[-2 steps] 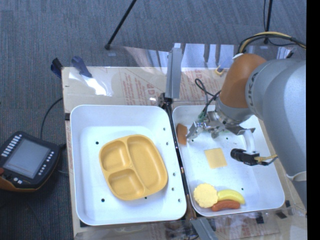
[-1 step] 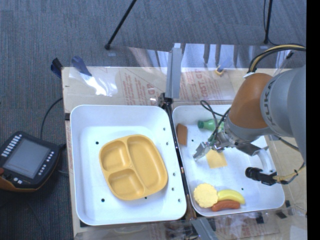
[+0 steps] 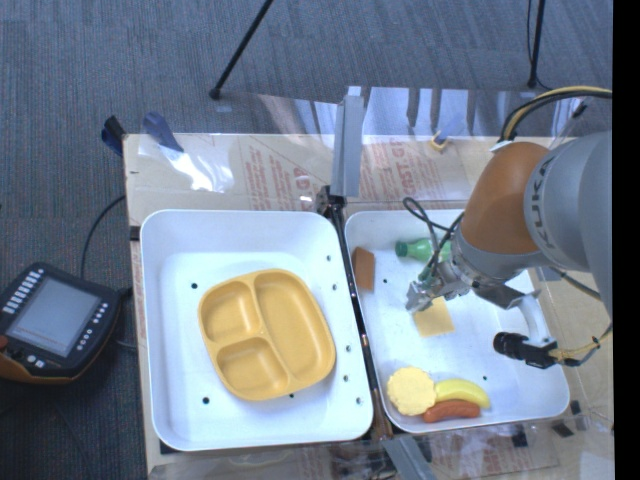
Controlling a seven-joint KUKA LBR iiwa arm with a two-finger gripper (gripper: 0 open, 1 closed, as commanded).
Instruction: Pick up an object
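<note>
A grey carpet lies around the desk (image 3: 250,183), whose cardboard-coloured top carries red printed writing, too blurred to read. On the grey arm (image 3: 560,203) I can read the letters "KUK" (part of the maker's name). The arm bends down from the right into the right bin (image 3: 385,230), and the gripper (image 3: 428,290) hangs over the pale yellow cheese slice (image 3: 435,318), just at its upper edge. Whether the fingers are spread or pressed together, I cannot tell.
</note>
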